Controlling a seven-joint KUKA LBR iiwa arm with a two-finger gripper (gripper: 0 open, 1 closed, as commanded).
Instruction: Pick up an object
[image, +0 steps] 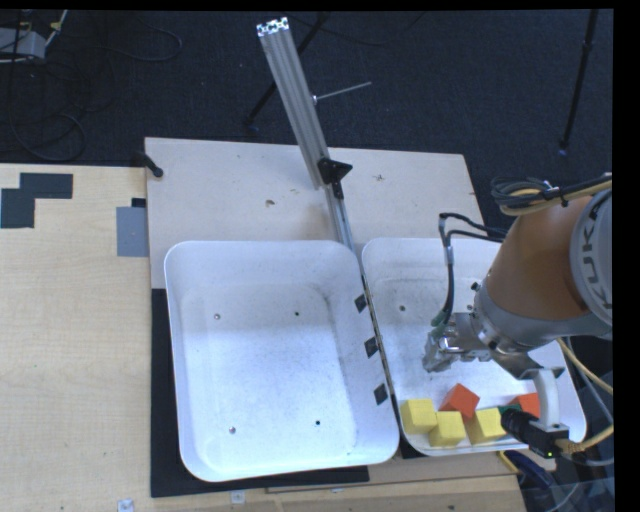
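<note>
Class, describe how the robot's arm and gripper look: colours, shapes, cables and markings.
The arm is a thick rounded body with a broad orange band, grey below it, and dark lettering at its right edge. Black cables loop around it. The gripper is a small silvery metal assembly.

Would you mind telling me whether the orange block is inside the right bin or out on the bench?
Inside. The orange block lies on the right bin floor near its front rim, beside the yellow blocks.

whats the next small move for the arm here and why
Probably shift the pincer toward the near edge and down onto the orange block. It sits above bare floor in the right bin, while the blocks, including three yellow blocks, cluster at the bin's near edge.
</note>
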